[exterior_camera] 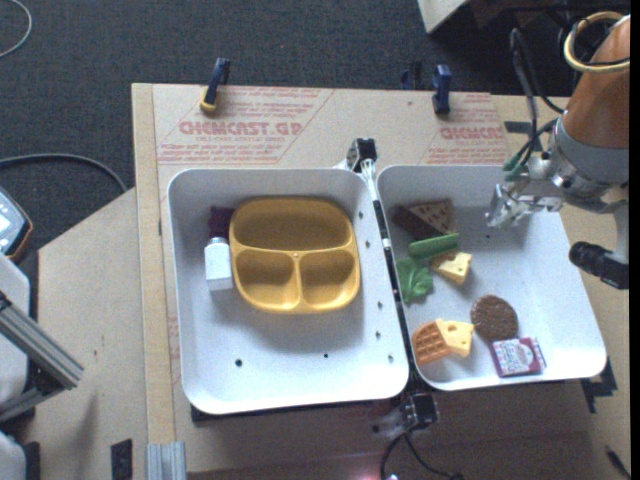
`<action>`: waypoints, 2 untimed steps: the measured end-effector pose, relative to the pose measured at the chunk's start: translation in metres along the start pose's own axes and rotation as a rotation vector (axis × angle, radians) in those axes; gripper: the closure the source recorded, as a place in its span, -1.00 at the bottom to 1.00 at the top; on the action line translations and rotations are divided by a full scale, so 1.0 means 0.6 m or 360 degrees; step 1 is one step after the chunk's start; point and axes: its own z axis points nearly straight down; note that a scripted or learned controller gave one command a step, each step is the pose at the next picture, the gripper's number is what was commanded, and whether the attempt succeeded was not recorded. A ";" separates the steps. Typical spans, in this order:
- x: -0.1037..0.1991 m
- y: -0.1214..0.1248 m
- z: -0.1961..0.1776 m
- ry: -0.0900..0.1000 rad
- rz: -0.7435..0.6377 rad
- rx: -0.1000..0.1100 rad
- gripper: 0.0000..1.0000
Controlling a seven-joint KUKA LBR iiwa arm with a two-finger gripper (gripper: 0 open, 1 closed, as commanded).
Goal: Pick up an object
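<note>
Where the bench (pixel 150 268) came closest to the camera, two shallow white bins sat side by side on it. Along the near edge of the right bin (pixel 585 323) lay a small red and white packet (pixel 518 356), with a round brown cookie-like disc (pixel 494 317) just behind it. To their left lay a waffle piece (pixel 432 342) touching a yellow cheese wedge (pixel 459 337). Farther back, a second cheese wedge (pixel 455 266) rested beside a green leafy piece (pixel 414 280), a green bar-shaped piece (pixel 433 244) lay just behind them, and a dark brown toast-like slice (pixel 426 216) lay near the far wall.

The left bin (pixel 190 298) held a yellow divided plate (pixel 294 253), with a small white bottle (pixel 218 263) touching its left rim and a dark purple object (pixel 220 216) just behind the bottle.

At the far right of the right bin, the gripper (pixel 508 211) hung low over bare bin floor, apart from every item and with nothing between its fingers; whether they were spread or closed could not be told. The grey arm (pixel 600 168) with its orange band reached in from the right. At the bench's far edge stood two clamps (pixel 215 83).
</note>
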 end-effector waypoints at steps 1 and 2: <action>0.091 -0.048 -0.008 0.0000 -0.0001 -0.0001 1.00; 0.167 -0.064 0.002 0.0000 -0.0001 -0.0001 1.00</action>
